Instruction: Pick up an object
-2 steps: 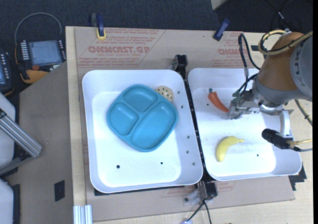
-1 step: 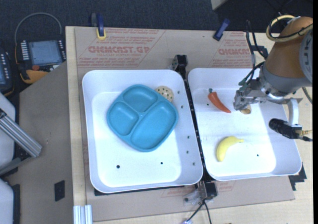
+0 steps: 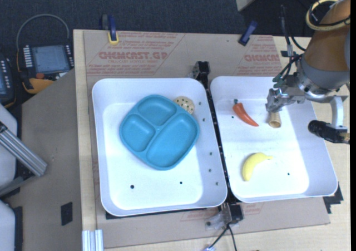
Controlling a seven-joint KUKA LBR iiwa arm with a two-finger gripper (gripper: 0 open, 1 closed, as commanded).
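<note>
The right bin (image 3: 311,186) holds a red chili pepper (image 3: 244,113) near its upper left, a small tan cork-like piece (image 3: 274,122) to the pepper's right, and a yellow banana (image 3: 253,165) lower down. My gripper (image 3: 276,103) hangs low over the upper part of this bin, directly above the tan piece and nearly touching its top. The grey arm with its orange band (image 3: 334,19) reaches in from the upper right. Whether the tan piece is gripped is hidden by the wrist.
The left bin (image 3: 111,133) carries a blue divided plate (image 3: 159,132) with a cookie (image 3: 185,103) at its upper right edge. A black clamp (image 3: 201,69) sits between the bins at the back. A dark attachment (image 3: 328,130) sticks out by the right bin's edge.
</note>
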